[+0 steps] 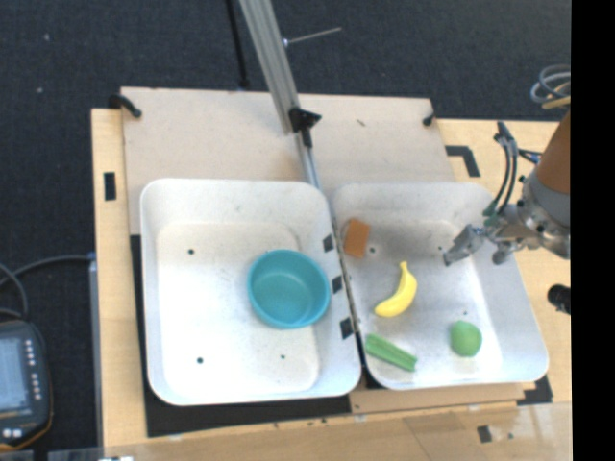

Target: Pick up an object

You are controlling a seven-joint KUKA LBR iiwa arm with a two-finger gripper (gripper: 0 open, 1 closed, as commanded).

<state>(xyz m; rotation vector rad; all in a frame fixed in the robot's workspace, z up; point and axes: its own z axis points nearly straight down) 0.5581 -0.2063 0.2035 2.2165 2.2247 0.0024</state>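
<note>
While nothing has yet been lifted, four pieces of toy food lie loose in the right bin [530, 339] on the wooden surface [110, 257]: nearest the camera a green vegetable [390, 351] against the front wall and a green lime [465, 338] toward the right corner, then a yellow banana [398, 292] at mid-bin, and an orange block [356, 238] beside the divider farther back. Each lies well apart from the others, which should leave room for a grasp. The gripper [459, 248] hangs over the bin's right side, above the banana and lime, holding nothing; whether its fingers are parted cannot be told. A blue bowl [289, 288] sits alone in the left bin [173, 257]. A metal pole [272, 60] rises behind the bins, clear of the arm's reach.
</note>
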